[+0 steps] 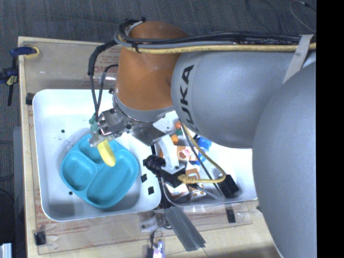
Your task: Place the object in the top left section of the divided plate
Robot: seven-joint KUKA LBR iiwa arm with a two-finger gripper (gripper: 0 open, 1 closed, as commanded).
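Looking down from the fixed camera, the grey arm with its orange band reaches over the left white bin (45, 112), where a blue divided plate (99, 173) lies tilted near the bin's middle. The end effector (102, 138) hangs just above the plate's upper edge, and a yellow banana-shaped object (106, 153) hangs from it, apparently pinched at its top end between nearly closed fingers, though the wrist's bulk makes that grip hard to confirm. The object's lower tip sits over the ridge between the plate's sections. It looks light, smooth and rigid like a plastic toy, likely to slip or swing; a hold nearer its thicker middle would seem steadier.
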